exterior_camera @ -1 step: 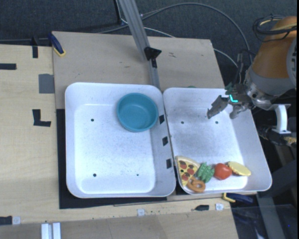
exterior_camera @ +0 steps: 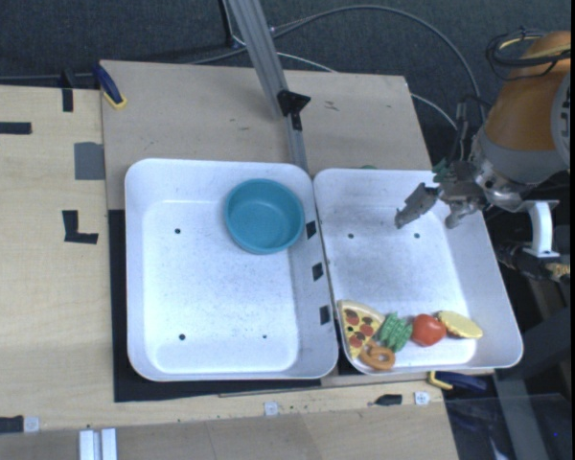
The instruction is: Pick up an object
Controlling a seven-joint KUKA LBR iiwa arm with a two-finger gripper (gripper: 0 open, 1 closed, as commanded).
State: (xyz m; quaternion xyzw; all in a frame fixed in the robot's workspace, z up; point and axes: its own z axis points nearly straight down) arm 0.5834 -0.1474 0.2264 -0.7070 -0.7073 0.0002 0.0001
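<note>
Grey arm (exterior_camera: 527, 127) with its orange band reaches in from your right, bent down over the right bin (exterior_camera: 484, 257). You see the gripper (exterior_camera: 436, 209) hanging above that bin's upper part, fingers spread apart, nothing between them. White left bin (exterior_camera: 163, 286) holds a blue bowl (exterior_camera: 264, 216) near its top right corner. Toy food sits bunched along the right bin's near edge, well apart from the gripper: a pizza slice (exterior_camera: 360, 324), a green piece (exterior_camera: 395, 332), a red tomato (exterior_camera: 427, 330), a yellow piece (exterior_camera: 459, 325), and a small orange ring (exterior_camera: 378, 356) touching the pizza slice.
</note>
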